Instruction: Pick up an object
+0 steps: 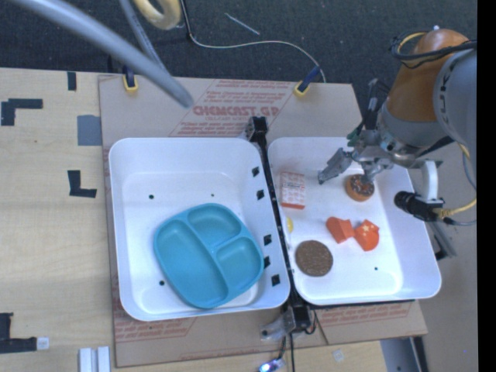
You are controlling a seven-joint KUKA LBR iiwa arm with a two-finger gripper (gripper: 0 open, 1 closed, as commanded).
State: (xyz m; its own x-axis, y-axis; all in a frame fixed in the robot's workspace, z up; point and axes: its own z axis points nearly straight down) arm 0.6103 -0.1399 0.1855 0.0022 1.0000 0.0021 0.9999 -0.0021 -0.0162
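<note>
Objects in the right bin (418,285): donut (359,187) near its far edge, under the claw (341,167), whose state I cannot tell; brown disc (314,258), orange pieces (353,232), carton (292,190). Left bin (128,231) contains a blue tray (207,254).

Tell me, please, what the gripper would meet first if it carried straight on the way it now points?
Probably the floor of the right bin beside the small brown round piece. The gripper slants down toward the view's left; depth is unclear, so it may clip that piece instead.
</note>
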